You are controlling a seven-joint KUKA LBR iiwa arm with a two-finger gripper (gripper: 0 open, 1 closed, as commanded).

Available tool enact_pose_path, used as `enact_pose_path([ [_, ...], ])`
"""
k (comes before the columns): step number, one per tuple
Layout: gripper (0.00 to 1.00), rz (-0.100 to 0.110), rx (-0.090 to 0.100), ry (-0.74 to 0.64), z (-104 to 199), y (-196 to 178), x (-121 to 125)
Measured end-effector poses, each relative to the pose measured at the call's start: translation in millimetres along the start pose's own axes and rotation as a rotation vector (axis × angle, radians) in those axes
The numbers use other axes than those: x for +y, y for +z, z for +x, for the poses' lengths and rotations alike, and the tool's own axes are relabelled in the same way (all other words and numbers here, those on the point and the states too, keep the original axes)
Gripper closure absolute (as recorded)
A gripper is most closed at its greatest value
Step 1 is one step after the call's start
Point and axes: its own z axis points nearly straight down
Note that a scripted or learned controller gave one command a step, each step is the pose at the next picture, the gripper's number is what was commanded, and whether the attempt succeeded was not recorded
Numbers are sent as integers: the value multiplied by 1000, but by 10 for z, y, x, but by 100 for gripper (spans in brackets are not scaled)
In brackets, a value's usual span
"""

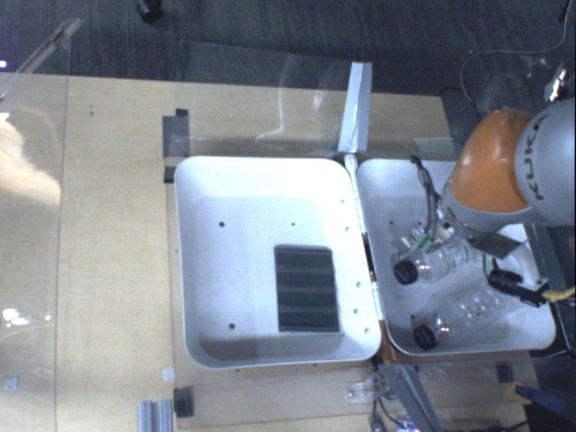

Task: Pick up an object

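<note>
Grey arm (549, 165) reaching in from right, orange band (486, 174) uppermost

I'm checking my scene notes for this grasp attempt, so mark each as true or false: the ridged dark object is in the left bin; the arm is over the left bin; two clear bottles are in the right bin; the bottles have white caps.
1. The ridged dark rectangular object lies in the left bin. True.
2. The arm is over the left bin. False: it is over the right bin.
3. Two clear bottles lie in the right bin. True.
4. The bottles have white caps. False: both caps are dark.
</note>
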Motion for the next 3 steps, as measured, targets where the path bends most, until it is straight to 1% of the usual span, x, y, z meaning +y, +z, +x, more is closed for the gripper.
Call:
enact_pose_path([
  [1,0,0,0,0,0,0,-1],
  [2,0,10,4,177,-122,133,231],
  [3,100,2,1,172,-122,9,266],
])
